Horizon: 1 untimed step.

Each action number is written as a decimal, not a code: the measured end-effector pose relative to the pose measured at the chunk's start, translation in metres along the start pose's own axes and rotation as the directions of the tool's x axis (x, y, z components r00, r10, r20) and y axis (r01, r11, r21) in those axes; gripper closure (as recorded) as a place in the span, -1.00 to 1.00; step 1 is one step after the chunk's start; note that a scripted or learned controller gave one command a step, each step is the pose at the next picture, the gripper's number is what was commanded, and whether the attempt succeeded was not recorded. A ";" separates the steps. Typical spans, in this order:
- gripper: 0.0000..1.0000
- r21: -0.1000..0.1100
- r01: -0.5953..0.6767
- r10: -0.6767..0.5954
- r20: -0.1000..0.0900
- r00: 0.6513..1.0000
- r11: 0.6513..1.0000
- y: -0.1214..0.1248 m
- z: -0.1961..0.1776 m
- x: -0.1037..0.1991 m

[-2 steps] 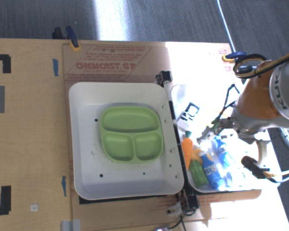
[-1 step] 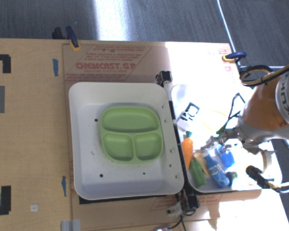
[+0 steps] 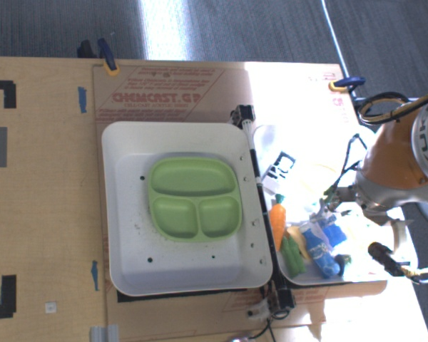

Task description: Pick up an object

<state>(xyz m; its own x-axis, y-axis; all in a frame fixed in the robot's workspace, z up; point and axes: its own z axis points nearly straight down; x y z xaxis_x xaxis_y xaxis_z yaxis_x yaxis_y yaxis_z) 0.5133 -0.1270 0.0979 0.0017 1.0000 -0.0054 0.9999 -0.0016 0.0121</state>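
Note:
The right bin point(image 3: 342, 280) is washed out by bright light. Along its left side lie an orange carrot point(image 3: 277, 218) and a green vegetable point(image 3: 292, 254). Beside them are a blue bottle-like object point(image 3: 322, 254) and a smaller blue piece point(image 3: 334, 233) with clear wrapping. A white card with black marks point(image 3: 279, 167) sits farther back. My gripper point(image 3: 331, 204) reaches in from the right, low over the bin, just above and behind the blue items. The orange band of the arm point(image 3: 392, 155) is above it.
The left bin point(image 3: 121, 191) holds a green divided plate point(image 3: 195, 197) with three compartments. A black clamp point(image 3: 242, 114) sits where the bins meet at the back. Cables point(image 3: 378, 105) loop near the arm. Cardboard point(image 3: 164, 91) lies behind the bins.

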 end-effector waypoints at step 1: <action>1.00 0.010 0.001 -0.001 -0.004 1.000 1.000 0.047 -0.025 -0.066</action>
